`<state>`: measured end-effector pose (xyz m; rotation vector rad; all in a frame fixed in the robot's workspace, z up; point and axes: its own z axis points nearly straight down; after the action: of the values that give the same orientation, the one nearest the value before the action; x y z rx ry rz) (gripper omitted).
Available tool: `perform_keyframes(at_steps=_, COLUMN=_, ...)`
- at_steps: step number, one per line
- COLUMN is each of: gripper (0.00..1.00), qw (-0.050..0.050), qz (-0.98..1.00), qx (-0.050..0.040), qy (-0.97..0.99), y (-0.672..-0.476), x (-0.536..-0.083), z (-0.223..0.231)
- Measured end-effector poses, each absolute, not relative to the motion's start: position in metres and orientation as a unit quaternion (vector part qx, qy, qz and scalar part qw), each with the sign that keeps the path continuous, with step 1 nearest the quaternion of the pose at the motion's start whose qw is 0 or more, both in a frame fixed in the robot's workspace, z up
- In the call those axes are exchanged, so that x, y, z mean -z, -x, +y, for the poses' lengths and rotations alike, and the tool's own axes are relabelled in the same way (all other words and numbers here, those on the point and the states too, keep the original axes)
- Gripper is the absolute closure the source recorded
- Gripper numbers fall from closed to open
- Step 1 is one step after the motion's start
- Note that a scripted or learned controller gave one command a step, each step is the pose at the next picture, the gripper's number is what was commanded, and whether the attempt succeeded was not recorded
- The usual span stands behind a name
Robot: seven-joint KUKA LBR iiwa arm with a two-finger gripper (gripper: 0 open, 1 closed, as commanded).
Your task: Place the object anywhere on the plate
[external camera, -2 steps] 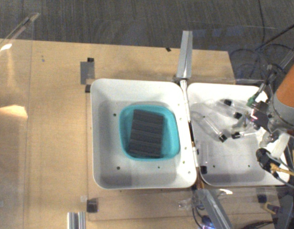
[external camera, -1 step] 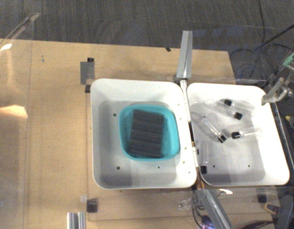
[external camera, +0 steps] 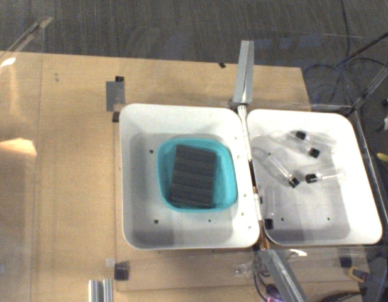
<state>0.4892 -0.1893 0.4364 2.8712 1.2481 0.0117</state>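
Observation:
A teal plate (external camera: pixel 226 176) lies in the left white bin (external camera: pixel 137 168). A dark grey ribbed block (external camera: pixel 192 173) rests on the plate, near its middle, with its long side running front to back. In the right white bin (external camera: pixel 344 219) lie three clear tubes with black caps (external camera: pixel 299 158), scattered in the far half.
A grey metal post (external camera: pixel 244 74) stands behind the seam between the two bins. The bins sit on a light wooden bench (external camera: pixel 55 200). Cables and clamps lie at the bench's front right corner (external camera: pixel 288 282).

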Motion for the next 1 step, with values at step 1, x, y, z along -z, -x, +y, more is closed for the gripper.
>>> perform_keyframes(at_steps=1, gripper=0.0, qw=0.004, qz=0.33, qx=-0.0036, qy=-0.944, y=-0.4887, x=-0.4362, z=-0.1986)
